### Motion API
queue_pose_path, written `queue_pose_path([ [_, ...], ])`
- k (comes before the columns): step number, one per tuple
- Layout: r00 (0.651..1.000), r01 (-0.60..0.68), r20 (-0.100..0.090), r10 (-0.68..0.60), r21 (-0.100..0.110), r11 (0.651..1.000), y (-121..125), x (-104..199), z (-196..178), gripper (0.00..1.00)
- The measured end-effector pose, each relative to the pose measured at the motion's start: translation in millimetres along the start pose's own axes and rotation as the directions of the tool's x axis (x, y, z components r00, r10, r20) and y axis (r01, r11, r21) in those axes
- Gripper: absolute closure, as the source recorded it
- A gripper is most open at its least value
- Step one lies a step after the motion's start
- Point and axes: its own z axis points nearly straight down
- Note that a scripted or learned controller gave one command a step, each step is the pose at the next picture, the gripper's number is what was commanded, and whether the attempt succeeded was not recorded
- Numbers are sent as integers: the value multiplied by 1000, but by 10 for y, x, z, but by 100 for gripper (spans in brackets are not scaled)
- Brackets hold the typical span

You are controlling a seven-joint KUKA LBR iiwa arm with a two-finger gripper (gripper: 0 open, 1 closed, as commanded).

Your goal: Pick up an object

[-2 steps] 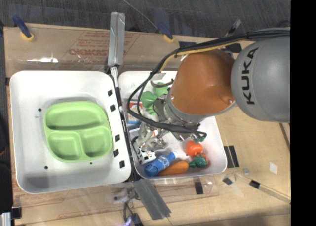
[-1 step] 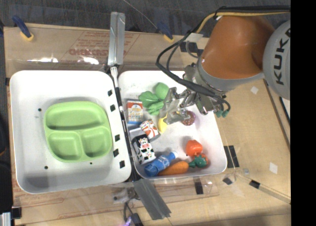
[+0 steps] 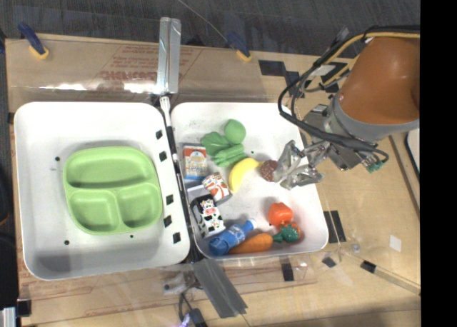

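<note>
Ball (image 3: 268, 170), small, brown, round, is sitting in the right bin (image 3: 314, 208) just at 9 o'clock of the jaws (image 3: 296, 170); probably light, hard, prone to rolling, so pinching across its middle is looking best. Jaws are hanging spread, holding nothing. Lemon (image 3: 242, 173), smooth yellow plastic, is lying at the ball's 9 o'clock.

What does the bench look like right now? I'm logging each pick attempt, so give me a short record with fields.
left bin: holds a green divided tray
right bin: holds toy food and small items
items seen: green vegetable, yellow lemon, orange pepper, carrot, blue bottle, small carton
gripper: over the right bin, beside a small brown item
held object: none seen between the fingers
</note>
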Motion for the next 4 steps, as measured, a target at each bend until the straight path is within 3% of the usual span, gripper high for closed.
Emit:
queue_pose_path([
  [1, 981, -196, -2, 196, -4, 981, 424, -439, 255, 100],
  [2, 989, 148, -1, -148, -3, 989, -380, -483, 453, 100],
  [3, 991, 133, -2, -133, -8, 991, -610, -1246, 1196, 100],
  [4, 991, 130, 1, -130, -2, 991, -632, -1249, 1158, 0],
])
